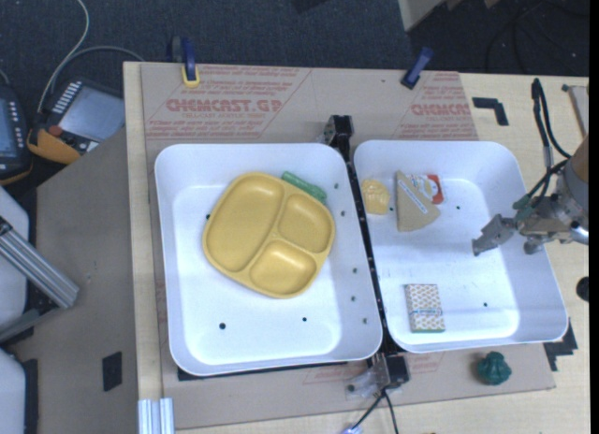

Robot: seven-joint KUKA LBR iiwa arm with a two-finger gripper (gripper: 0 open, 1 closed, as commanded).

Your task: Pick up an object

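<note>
Left bin (178, 264): yellow three-section plate (270, 234), green piece (304, 185) peeking out at far edge. Right bin (459, 325): tan wedge (413, 206) with red-white label, small patterned packet (425, 307), pale yellow lump (375, 196). Gripper (510, 236) over right bin's right side, spread wide, holding nothing.

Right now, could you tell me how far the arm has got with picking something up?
Nothing looks picked up yet. The small patterned box, the tan wedge and the yellow lump all lie on the floor of the right bin. The claw is over that bin's right side, apart from all three. Choosing an object, closing on it and lifting are all left.
</note>
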